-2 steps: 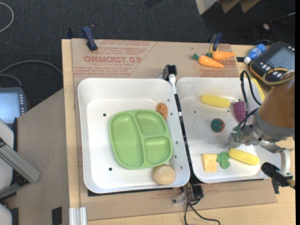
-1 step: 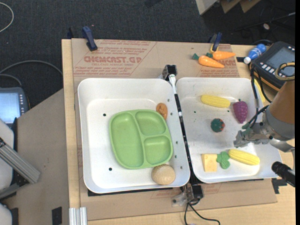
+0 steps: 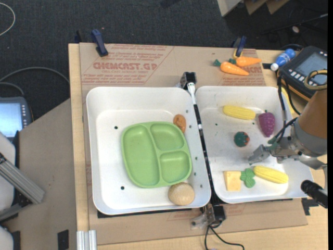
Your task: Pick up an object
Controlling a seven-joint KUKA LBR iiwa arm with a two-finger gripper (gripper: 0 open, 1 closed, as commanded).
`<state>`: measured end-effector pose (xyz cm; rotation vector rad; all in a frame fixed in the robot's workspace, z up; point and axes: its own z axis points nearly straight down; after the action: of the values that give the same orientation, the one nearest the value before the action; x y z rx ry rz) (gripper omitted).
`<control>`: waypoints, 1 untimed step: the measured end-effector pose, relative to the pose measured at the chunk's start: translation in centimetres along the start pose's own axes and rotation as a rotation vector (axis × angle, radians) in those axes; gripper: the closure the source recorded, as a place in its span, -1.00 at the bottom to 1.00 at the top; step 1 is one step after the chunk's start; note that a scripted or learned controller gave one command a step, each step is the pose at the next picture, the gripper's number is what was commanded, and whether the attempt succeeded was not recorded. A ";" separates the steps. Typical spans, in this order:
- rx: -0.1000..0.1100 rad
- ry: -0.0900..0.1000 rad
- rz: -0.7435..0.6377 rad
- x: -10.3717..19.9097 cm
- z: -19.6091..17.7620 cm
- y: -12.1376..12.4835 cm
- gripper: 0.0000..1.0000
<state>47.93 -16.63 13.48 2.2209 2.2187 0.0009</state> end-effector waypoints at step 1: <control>-0.001 -0.001 -0.001 -4.6 5.3 4.7 -1.00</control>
<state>52.66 -21.20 8.21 2.2187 2.2190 0.0006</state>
